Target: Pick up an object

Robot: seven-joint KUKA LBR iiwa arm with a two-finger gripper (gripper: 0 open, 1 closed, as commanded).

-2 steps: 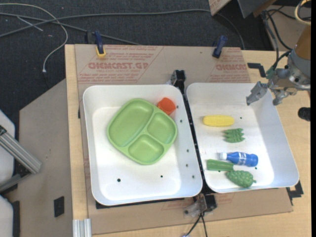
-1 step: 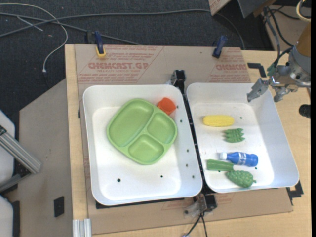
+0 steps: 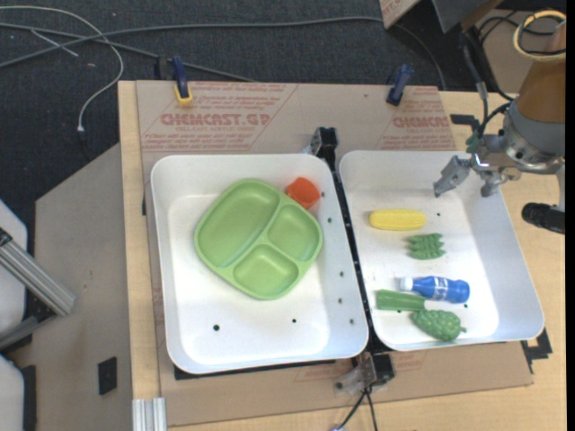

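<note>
My gripper (image 3: pixel 469 180) hangs over the far right part of the right bin (image 3: pixel 503 250), its two fingers spread apart and open with nothing between them. Below and left of it lies a yellow corn cob (image 3: pixel 397 220). Further toward the front lie a small green leafy piece (image 3: pixel 427 246), a blue and white bottle (image 3: pixel 437 287), a green stick (image 3: pixel 399 301) and a bumpy green vegetable (image 3: pixel 438 323). In the left bin (image 3: pixel 180 330) a green divided plate (image 3: pixel 259 237) lies flat, with an orange object (image 3: pixel 304 191) at its far right corner.
Both bins rest on a cardboard sheet (image 3: pixel 225 115) held by a blue-yellow clamp (image 3: pixel 181 83) and a blue clamp (image 3: pixel 398 85) at the back. A black clip (image 3: pixel 324 141) sits between the bins at the far side. Cables (image 3: pixel 63 34) run across the dark floor.
</note>
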